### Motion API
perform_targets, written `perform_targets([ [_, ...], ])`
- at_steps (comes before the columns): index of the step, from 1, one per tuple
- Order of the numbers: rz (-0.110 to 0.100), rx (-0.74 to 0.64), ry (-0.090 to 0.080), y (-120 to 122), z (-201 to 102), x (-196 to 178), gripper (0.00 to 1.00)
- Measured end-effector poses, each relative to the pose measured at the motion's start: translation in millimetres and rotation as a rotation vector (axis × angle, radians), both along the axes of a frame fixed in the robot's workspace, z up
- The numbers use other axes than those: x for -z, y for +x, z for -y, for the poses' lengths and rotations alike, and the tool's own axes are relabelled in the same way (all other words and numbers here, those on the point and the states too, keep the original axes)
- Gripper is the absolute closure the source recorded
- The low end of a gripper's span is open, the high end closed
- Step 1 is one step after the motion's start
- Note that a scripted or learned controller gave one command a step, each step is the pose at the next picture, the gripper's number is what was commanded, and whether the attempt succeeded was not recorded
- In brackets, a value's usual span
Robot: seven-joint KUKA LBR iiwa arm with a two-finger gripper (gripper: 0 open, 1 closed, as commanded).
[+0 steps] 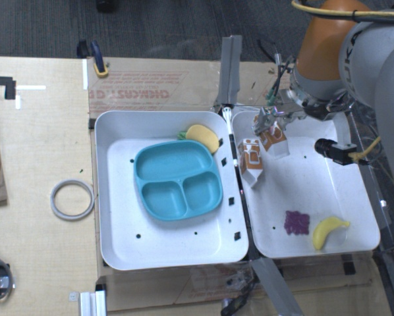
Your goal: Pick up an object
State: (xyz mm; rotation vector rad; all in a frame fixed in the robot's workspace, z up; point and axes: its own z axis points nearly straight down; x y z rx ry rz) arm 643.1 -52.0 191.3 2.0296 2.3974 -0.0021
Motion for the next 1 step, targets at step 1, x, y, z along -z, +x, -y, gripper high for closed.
perform_targets([
  [1,0.001,-0.143,-0.001,15.8,23.4,-0.1,1.00],
])
